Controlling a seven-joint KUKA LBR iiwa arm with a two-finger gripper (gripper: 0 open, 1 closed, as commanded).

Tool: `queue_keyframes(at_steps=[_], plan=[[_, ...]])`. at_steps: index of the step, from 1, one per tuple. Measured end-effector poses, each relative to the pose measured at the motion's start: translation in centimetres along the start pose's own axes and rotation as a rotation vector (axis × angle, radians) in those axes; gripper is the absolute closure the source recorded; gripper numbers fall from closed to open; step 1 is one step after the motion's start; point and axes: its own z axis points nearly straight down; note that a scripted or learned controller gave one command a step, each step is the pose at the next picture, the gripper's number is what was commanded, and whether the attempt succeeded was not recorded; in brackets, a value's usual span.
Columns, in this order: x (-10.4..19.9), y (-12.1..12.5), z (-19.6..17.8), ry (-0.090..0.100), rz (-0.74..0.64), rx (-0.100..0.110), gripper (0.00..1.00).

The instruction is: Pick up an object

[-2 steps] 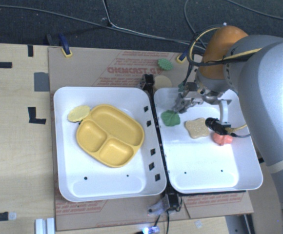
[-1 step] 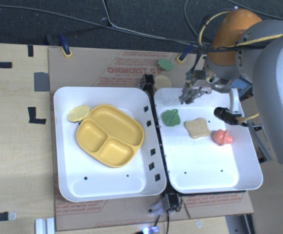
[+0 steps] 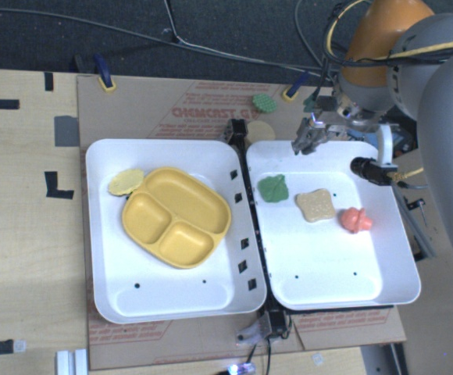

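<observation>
Nothing was picked yet: the claw (image 3: 308, 141) hovered by the right bin's (image 3: 390, 287) far rim, its grip unreadable.

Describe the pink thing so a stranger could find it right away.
Look in the right bin. Three small pieces sit in a row across its upper half; the pink piece is the rightmost, beside the tan bread-shaped piece. It is the bin's one pink, lumpy piece.

The right bin (image 3: 383, 280) has bare floor across its near half; a green piece (image 3: 273, 188), tan piece (image 3: 316, 205) and pink piece (image 3: 355, 220) crowd the middle.
</observation>
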Motion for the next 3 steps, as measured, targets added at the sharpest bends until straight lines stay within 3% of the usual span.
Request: queue_keyframes(at_steps=[1, 2, 3], plan=[[0.1, 0.1, -1.9, 0.001, 0.001, 0.003, 1.0], [4.6, -2.8, -0.8, 0.001, -0.001, 0.008, 1.0], [9.6, -5.5, -2.0, 0.002, -0.003, 0.007, 1.0]])
